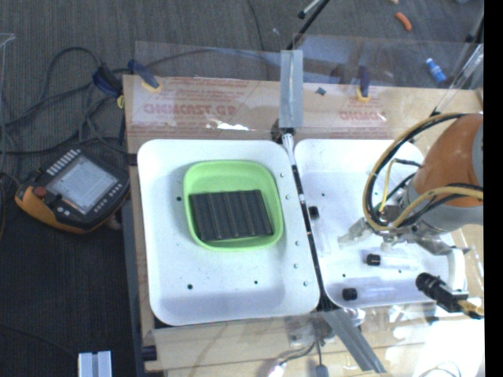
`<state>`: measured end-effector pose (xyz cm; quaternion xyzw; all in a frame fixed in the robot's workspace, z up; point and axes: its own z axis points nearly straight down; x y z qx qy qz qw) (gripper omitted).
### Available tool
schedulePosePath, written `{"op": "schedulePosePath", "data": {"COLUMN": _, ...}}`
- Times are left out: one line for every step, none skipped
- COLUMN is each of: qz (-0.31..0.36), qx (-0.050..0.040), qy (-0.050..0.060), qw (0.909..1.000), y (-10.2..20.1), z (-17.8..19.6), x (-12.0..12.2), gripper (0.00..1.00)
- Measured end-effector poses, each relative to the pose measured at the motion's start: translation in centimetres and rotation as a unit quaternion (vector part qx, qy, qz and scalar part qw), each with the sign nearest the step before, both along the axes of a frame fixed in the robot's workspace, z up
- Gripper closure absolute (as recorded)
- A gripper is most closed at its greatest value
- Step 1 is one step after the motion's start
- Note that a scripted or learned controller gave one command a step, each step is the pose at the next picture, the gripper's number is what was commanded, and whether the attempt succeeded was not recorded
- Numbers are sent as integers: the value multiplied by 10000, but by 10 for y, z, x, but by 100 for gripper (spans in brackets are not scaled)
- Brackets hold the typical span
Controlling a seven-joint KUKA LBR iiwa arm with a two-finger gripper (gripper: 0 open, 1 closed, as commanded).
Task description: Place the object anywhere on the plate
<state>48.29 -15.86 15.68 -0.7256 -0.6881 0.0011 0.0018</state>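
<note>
A dark grey ribbed rectangular object (232, 216) lies flat on the green plate (228, 171) in the left bin (212, 297). It rests inside the plate's rim, slightly toward the near side. My gripper (391, 236) hangs over the right bin (338, 171), under the orange-banded wrist and largely covered by the arm and its looping cables. It is well to the right of the plate and apart from the object.
Small black parts (372, 258) lie scattered on the right bin's floor, one (313, 210) near the divider between the bins. A handheld control pendant (75, 188) sits on the floor at the left. A clear wall (236, 77) stands behind the bins.
</note>
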Motion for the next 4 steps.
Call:
{"op": "schedulePosePath", "data": {"qz": 28, "qx": -22, "qy": -14, "qw": 10000, "y": -56, "z": 141, "x": 3, "gripper": 0}}
{"op": "schedulePosePath", "data": {"qz": 29, "qx": -22, "qy": -12, "qw": 10000, "y": -56, "z": 141, "x": 3, "gripper": 0}}
{"op": "schedulePosePath", "data": {"qz": -690, "qx": -23, "qy": -16, "qw": 9976, "y": -61, "z": 243, "x": 1, "gripper": 0}}
{"op": "schedulePosePath", "data": {"qz": -1043, "qx": -12, "qy": -4, "qw": 9945, "y": -36, "z": 141, "x": 1, "gripper": 0}}
